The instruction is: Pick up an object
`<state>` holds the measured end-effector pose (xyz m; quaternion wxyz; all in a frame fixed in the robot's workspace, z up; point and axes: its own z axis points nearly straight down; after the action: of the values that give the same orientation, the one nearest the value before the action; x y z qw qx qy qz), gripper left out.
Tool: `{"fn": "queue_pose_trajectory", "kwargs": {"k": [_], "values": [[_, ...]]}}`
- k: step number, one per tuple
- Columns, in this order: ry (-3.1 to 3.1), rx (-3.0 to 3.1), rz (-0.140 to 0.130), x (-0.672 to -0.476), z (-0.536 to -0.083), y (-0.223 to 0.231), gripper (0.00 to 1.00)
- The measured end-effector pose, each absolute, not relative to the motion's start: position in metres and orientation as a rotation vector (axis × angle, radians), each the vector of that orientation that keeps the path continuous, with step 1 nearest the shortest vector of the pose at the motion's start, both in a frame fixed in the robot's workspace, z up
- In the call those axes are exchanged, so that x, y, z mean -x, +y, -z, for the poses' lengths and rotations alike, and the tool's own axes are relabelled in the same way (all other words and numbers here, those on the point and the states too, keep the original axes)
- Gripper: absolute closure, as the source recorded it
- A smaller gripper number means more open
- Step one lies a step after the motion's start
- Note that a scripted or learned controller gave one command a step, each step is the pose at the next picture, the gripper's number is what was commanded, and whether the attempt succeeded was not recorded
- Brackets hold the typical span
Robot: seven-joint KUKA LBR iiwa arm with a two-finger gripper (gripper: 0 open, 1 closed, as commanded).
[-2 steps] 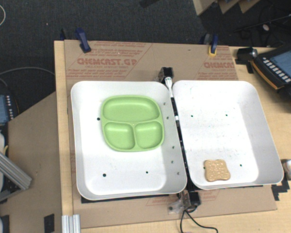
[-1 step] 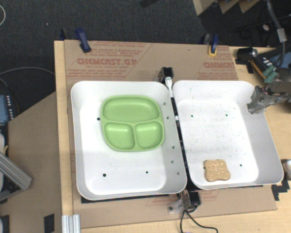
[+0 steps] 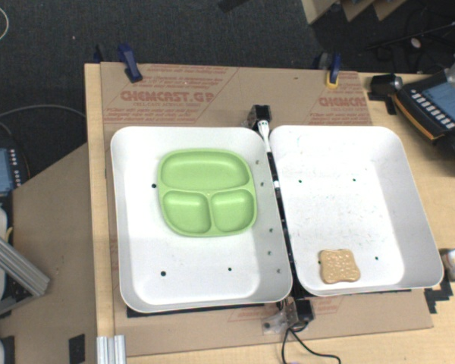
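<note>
- How far the fingers are open, or whether they hold anything, cannot be told.
- A green plate (image 3: 206,192) lies flat in the left bin (image 3: 136,279), in its far half and nearer the wall it shares with the other bin.
- The plate is a rounded rectangle with its long axis running left to right, slightly turned. Its one wide compartment faces the far side and its two small ones face the near side.
- A tan cracker (image 3: 339,265) lies flat in the right bin (image 3: 356,165), close to the near wall and toward the near-left corner.
- The cracker is roughly square with rounded corners, so no long axis shows. Its edges sit a little askew to the bin walls.
- Plate and cracker are well apart, with the two touching bin walls between them.
- The bins rest on a brown surface (image 3: 174,89) with red print. A blue clamp (image 3: 129,61) and a yellow clamp (image 3: 333,73) sit on its far edge.
</note>
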<state>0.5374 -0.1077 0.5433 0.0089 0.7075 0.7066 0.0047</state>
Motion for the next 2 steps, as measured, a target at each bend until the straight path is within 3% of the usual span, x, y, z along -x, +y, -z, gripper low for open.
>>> {"fn": "queue_pose_trajectory", "kwargs": {"k": [1,2], "values": [[2.233,-2.223,0.01,-0.482,-0.448,-0.049,1.0],[2.227,-2.229,0.012,-0.478,-0.349,-0.045,1.0]]}}
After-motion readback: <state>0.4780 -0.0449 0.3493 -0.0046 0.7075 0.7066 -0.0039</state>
